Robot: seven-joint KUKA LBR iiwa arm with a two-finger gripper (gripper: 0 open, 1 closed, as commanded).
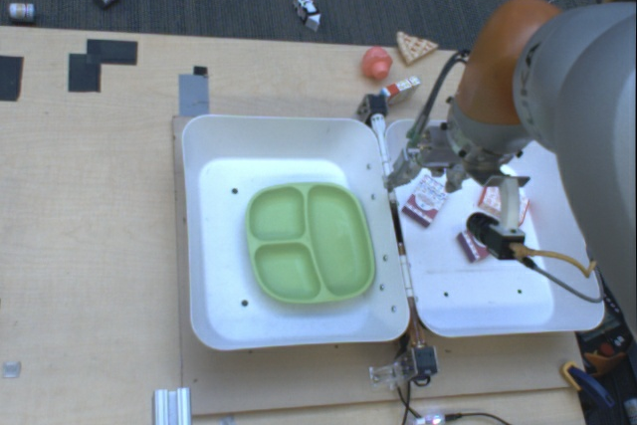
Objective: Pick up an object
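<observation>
Arm low over right bin (498,309), right of centre. Gripper (438,164) just above red-and-white packet (426,198); grip state impossible to tell. Nothing visibly lifted; pickup apparently not yet done.

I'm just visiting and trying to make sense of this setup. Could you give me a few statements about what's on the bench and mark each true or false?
1. A green divided plate lies in the left bin. True.
2. The green plate has five compartments. False: it has three.
3. The tool is over the right bin. True.
4. A small red and white packet lies in the left bin. False: it lies in the right bin, just below the tool.
5. A red ball sits inside the right bin. False: it rests on the bench beyond the bins, beside a pizza-slice toy.
</observation>
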